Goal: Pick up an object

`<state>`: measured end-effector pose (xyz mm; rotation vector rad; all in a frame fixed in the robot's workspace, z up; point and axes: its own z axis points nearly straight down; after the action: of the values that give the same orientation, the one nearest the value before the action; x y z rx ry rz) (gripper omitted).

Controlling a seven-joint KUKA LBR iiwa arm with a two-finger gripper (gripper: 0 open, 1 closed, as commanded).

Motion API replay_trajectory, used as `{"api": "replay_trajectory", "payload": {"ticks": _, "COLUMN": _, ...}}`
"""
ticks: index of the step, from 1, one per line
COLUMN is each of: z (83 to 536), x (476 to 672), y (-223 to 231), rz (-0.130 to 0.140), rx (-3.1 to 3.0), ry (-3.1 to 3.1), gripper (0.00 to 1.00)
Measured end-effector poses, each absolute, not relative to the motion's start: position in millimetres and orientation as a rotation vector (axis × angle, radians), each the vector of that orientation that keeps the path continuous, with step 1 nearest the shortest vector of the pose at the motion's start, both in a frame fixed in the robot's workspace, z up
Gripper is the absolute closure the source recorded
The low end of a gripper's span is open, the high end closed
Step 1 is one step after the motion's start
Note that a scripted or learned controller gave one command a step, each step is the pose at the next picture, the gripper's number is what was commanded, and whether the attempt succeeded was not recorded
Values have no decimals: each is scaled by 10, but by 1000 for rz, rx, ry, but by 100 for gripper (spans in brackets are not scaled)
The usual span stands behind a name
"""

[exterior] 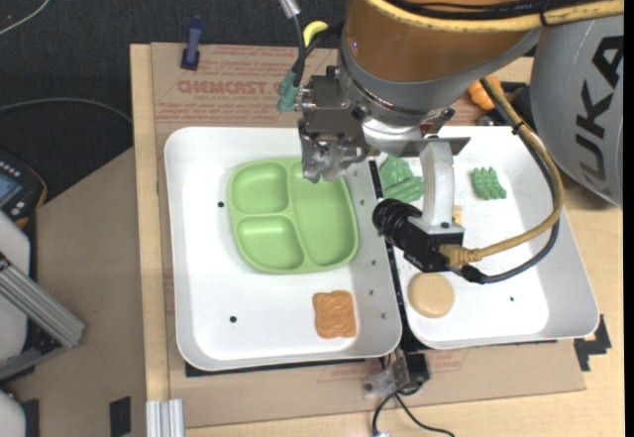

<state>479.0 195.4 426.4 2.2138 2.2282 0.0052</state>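
the gripper (322, 165) hung over the left bin (198, 257), at the twelve-to-one o'clock corner of the green divided plate (292, 217). whether it was open, closed or gripping something, i could not tell; the wrist housing and cables covered that part. nothing was visibly held, so by my judgement the pick was not done: grasp and lift were both left.

going outward, the plate lay flat near the bin's middle, its three o'clock edge close to the inner wall. at five o'clock from the plate, near the bin's front wall, sat an orange waffle-like piece (335, 314), well apart from the plate.

across the divider, in the right bin (555, 296), a tan round disc (432, 295) lay at five o'clock from the gripper, a small green ridged piece (487, 182) at three o'clock, and another green piece (400, 177) just beside the divider, partly hidden by the arm's fittings.

open room seemed widest at nine and seven o'clock of the plate, on bare bin floor. the plate's raised rim looked like the likeliest hold, though the inner wall crowded that side.
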Motion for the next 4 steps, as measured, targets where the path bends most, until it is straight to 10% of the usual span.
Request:
{"api": "replay_trajectory", "payload": {"ticks": 2, "z": 3793, "x": 4796, "y": 1510, "rz": 3, "rx": 2221, "ry": 2221, "gripper": 100}}
{"api": "replay_trajectory", "payload": {"ticks": 3, "z": 2772, "x": 4780, "y": 561, "rz": -17, "rx": 2237, "ry": 2213, "gripper": 100}}
{"api": "replay_trajectory", "payload": {"ticks": 4, "z": 2873, "x": 4790, "y": 1098, "rz": 3, "rx": 2216, "ry": 2227, "gripper": 100}}
